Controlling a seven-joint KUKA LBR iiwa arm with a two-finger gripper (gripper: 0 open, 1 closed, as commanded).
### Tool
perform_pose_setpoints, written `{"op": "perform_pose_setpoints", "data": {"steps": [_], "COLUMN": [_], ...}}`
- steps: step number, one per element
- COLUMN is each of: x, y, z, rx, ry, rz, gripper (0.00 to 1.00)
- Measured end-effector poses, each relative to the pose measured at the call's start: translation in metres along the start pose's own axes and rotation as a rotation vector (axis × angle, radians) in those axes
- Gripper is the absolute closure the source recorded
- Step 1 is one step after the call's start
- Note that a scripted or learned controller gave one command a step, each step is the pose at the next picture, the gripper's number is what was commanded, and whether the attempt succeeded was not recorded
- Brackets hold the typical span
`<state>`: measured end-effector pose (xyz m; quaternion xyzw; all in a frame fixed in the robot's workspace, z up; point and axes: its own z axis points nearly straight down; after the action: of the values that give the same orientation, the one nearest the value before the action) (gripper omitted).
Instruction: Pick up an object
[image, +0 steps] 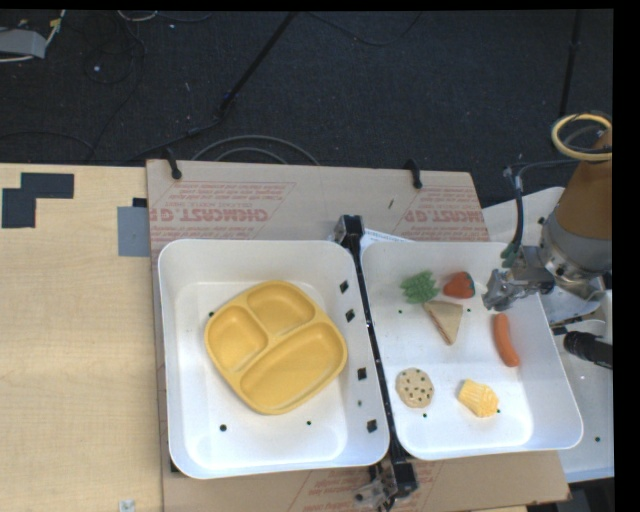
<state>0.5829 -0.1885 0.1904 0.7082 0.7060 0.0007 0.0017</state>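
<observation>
The right bin (560, 420) holds several toy foods: a green broccoli piece (420, 287), a red piece (459, 285), a tan wedge (447, 320), an orange sausage (506, 340), a round cookie (414, 387) and a yellow corn piece (479, 398). My gripper (506, 290) hangs low over the bin's far right side, just above the sausage's upper end and to the right of the red piece. Nothing is visibly held in it.
The left bin (185, 400) contains a yellow divided plate (277, 345). A black divider (365, 340) runs between the two bins. Cardboard lies under both bins, and a wooden bench top extends to the left.
</observation>
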Motion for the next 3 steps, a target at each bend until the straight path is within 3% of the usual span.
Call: {"op": "perform_pose_setpoints", "data": {"steps": [2,3], "x": [0.003,0.049], "y": [-0.007,-0.011], "z": [-0.095,-0.094], "rx": [0.002,0.006], "ry": [0.001,0.003], "rz": [-0.005,-0.007], "gripper": [1.0,1.0]}}
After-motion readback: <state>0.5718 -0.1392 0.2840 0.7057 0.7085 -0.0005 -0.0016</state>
